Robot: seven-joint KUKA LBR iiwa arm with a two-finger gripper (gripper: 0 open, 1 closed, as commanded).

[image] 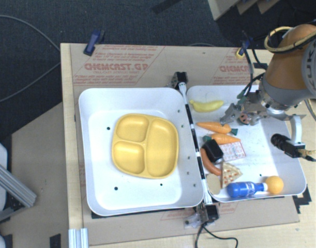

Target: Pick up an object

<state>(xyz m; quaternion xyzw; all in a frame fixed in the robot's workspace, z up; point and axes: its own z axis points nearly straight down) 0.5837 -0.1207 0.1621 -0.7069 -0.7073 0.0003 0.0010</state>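
Camera view: two-finger gripper [244, 113] is seen upper right, jaw state can't be told. Nearest it, smooth orange plastic carrot [213, 127] lies mid-right; judged light, stiff, slippery; best pinched mid-body.

Left bin [95, 154]: yellow divided plate [145, 145]. Right bin [289, 164]: banana [207, 105], carrots [218, 132], blue bottle [245, 189] (gripper [239, 115] above far end).
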